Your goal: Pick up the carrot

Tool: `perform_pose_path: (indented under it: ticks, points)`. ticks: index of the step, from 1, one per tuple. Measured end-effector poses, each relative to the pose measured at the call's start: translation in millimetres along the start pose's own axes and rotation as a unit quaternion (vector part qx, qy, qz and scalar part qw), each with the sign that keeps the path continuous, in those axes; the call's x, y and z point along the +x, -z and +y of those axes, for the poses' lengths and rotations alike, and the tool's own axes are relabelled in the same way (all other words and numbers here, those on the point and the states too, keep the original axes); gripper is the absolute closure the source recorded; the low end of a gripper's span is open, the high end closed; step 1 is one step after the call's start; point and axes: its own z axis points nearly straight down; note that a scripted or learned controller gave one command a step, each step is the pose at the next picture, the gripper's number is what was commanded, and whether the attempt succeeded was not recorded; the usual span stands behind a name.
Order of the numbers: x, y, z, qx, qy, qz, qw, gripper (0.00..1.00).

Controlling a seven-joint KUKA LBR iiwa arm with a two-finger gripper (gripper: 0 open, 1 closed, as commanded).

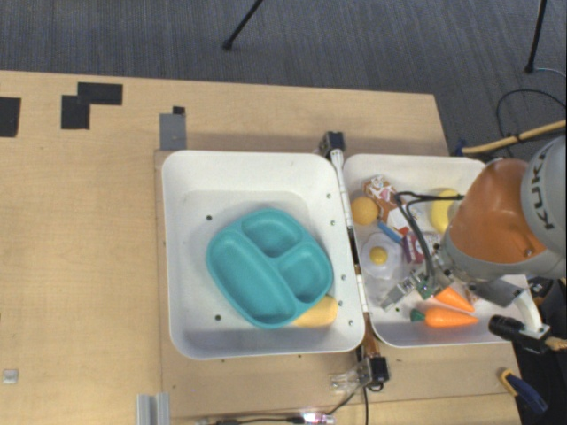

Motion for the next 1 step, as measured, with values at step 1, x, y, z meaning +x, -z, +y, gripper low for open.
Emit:
perform_pose_path:
  ticks: [1]
  points:
    - [-0.6, 11.3, 2.4, -0.003, 0.001, -0.001, 1.0, 1.0]
